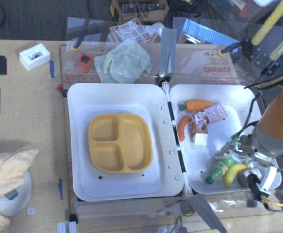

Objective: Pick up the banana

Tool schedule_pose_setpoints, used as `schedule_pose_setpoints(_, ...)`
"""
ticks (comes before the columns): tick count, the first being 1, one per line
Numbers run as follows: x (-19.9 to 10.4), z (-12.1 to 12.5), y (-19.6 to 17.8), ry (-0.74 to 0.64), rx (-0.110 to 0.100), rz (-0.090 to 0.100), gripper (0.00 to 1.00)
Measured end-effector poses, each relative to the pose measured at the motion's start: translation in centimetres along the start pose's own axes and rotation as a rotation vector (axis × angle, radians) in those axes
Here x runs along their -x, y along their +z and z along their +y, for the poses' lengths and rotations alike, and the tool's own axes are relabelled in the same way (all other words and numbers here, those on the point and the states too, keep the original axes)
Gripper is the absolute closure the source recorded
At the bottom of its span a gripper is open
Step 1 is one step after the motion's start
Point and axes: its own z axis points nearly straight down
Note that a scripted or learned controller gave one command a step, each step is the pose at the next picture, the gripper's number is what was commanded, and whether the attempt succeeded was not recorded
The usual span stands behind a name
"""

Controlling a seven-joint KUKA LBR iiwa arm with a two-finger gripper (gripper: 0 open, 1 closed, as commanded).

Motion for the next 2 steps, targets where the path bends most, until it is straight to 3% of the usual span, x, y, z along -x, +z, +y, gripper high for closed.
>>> schedule_pose_setpoints(1, 0.13, 0.16, -0.93, 0.003, 0.003, -0.001, 1.00)
schedule_pose_setpoints(2, 0.14, 0.13, -0.91, 0.003, 0.002, -0.001, 0.00)
